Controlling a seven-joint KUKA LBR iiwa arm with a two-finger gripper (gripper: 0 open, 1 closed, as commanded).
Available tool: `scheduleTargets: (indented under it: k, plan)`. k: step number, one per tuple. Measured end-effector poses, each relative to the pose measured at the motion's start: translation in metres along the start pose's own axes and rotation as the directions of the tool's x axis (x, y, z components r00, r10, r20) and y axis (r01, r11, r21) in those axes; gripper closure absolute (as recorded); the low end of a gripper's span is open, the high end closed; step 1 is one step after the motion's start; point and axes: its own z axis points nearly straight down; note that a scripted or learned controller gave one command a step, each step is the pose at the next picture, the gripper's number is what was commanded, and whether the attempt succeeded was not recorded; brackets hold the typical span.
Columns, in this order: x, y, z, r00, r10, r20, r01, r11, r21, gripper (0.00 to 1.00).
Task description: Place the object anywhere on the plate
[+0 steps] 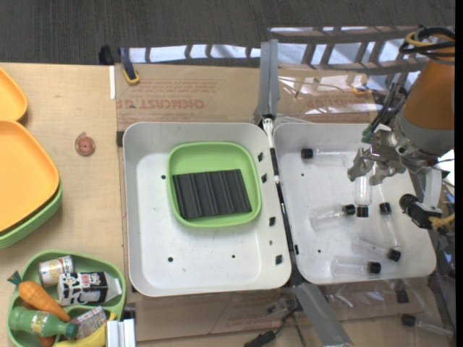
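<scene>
A green plate lies in the left bin, and a dark grey ribbed slab lies flat on it. My gripper hangs over the right bin, near its upper right part, with its fingers apart. Right below it a clear tube with a black cap stands lengthwise; its upper end reaches up between the fingers, and I cannot tell whether they touch it. Several more clear capped tubes lie scattered on this bin's floor, one at the top and one at the bottom.
A grey divider bar runs between the bins at the back. On the wooden bench at left lie stacked orange plates and a green bowl with toy foods. A metal frame stands behind the right bin.
</scene>
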Motion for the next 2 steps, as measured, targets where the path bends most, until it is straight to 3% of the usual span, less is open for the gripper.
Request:
scheduleTargets:
  k: [1,2]
  plan:
    - [0.000,0.000,0.000,1.000,0.000,0.000,0.000,1.000,0.000,0.00]
    - [-0.041,0.026,-0.054,0.972,0.234,0.000,-0.234,0.972,0.000,0.00]
